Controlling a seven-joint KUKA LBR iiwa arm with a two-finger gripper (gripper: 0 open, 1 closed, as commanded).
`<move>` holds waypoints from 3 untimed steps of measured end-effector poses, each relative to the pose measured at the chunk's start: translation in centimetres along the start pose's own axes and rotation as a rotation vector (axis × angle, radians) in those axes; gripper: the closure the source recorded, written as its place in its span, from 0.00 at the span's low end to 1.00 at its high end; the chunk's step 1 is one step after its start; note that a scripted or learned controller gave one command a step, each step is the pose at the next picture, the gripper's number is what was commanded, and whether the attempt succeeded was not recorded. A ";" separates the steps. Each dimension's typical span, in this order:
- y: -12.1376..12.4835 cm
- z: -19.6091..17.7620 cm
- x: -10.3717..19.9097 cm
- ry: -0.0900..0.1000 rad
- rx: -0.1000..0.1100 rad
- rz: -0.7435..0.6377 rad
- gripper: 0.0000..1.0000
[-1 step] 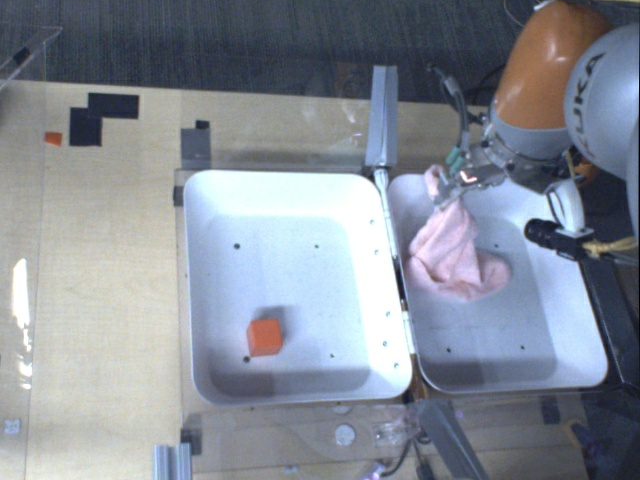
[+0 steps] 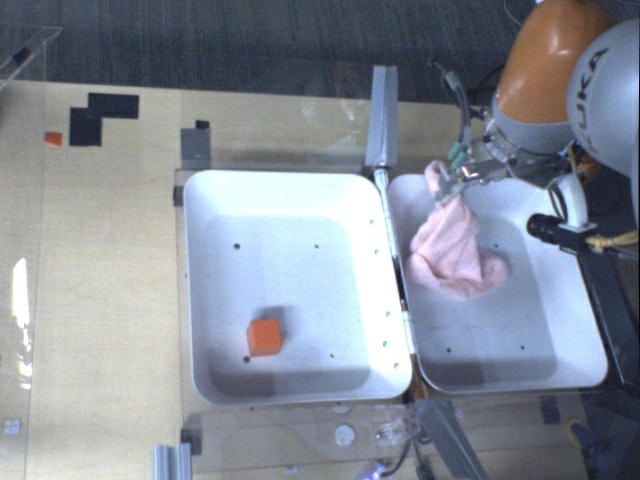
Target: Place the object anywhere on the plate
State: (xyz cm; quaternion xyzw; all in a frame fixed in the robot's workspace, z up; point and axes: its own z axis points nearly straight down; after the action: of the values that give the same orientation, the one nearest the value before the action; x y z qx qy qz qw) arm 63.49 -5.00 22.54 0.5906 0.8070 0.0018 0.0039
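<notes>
A pink cloth (image 2: 455,253) lies in the right bin (image 2: 540,358), near its left wall. Its upper corner is drawn up into a peak toward the bin's far left corner. My gripper (image 2: 452,182) sits at that peak, shut on the cloth's corner, while the rest of the cloth hangs down and bunches on the bin floor. An orange cube (image 2: 265,337) rests on the floor of the left bin (image 2: 300,183), toward its near left part.
A grey divider post (image 2: 380,118) stands behind the seam between the bins. The arm's orange and grey body (image 2: 560,58) looms over the right bin's far right corner. Black blocks (image 2: 98,116) and a small orange piece (image 2: 53,139) lie on the bench at far left.
</notes>
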 end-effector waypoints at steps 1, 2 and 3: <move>0.5 0.9 5.2 0.003 0.001 -0.403 1.00; -0.1 0.9 10.1 0.003 -0.001 -0.804 1.00; 0.7 0.2 15.1 0.001 -0.006 -1.204 1.00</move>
State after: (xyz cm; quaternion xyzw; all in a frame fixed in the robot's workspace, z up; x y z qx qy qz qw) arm 59.55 9.59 22.31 0.0298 0.9995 0.0020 0.0055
